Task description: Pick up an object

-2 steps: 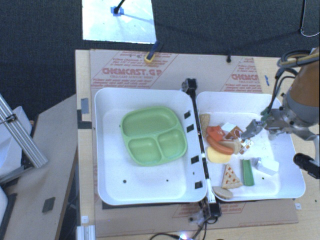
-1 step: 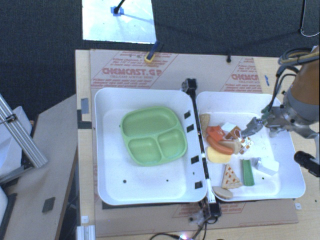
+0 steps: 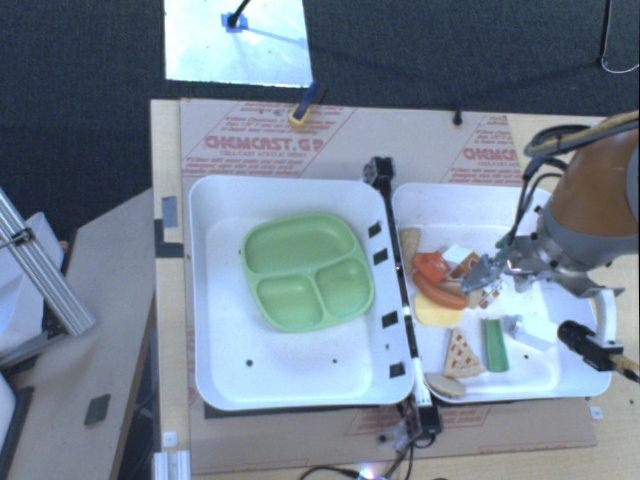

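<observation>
Gripper (image 3: 487,273) is seen low over the right bin (image 3: 430,200), at the cluster of toy food; fingers are small and blurred against the items, so open or closed cannot be told, and no item is clearly seen between them. Arm (image 3: 590,203) is brought in from the right, orange band above the wrist.

Right bin contents:
- red piece (image 3: 432,265) just left of the gripper, with a curved red-orange piece (image 3: 440,291) just below it
- white-orange block (image 3: 460,259) beside the fingertips, possibly touching
- yellow disc (image 3: 432,312) below the red pieces, partly overlapped by them
- green stick (image 3: 495,344) lying upright in the view, below the gripper, apart from it
- pizza-like wedge (image 3: 461,353) just left of the stick
- tan piece (image 3: 411,240) near the divider, top left of the cluster
- tan round piece (image 3: 447,384) at the bottom rim

Left bin (image 3: 215,298) is occupied by a green three-compartment tray (image 3: 305,271), roughly centred, slightly rotated.
</observation>
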Controlling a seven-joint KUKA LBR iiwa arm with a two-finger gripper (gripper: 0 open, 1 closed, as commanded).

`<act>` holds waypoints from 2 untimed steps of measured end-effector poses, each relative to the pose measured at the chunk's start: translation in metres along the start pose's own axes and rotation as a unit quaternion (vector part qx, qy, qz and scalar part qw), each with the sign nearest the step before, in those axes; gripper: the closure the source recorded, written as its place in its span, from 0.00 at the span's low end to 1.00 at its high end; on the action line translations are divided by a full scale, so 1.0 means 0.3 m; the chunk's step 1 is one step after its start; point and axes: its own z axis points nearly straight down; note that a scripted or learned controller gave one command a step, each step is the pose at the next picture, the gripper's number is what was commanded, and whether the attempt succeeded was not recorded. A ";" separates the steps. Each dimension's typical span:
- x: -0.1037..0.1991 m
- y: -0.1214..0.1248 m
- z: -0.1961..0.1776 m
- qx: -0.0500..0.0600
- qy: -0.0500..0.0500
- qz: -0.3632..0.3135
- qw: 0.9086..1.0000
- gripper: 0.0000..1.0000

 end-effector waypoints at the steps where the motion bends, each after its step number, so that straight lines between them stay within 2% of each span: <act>1: 0.006 -0.005 0.210 0.001 0.000 0.000 1.000 0.00; 2: 0.007 -0.003 0.290 -0.001 0.000 0.001 1.000 0.00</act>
